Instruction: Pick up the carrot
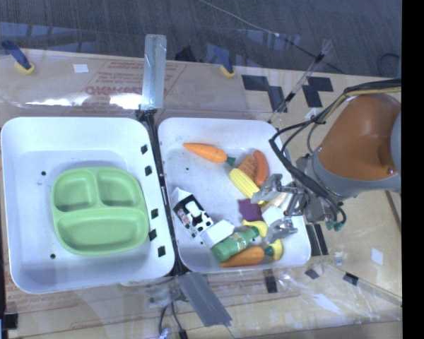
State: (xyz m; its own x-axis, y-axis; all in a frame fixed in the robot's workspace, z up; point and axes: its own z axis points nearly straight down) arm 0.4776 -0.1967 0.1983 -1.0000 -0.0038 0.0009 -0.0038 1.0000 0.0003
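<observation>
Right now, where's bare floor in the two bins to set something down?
Left white bin: bare strip all round the green divided plastic tray. Right white bin: open patch left of centre, between the orange carrot and the black-and-white milk carton. Crowded along the right and bottom, by the yellow corn cob, green bottle and gripper.

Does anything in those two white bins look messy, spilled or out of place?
Nothing is spilled or broken. The right bin is cluttered, though: a carrot, corn cob, green bottle and a black-and-white carton lie tumbled at all angles. The left bin looks tidy, holding one green divided tray lying flat.
</observation>
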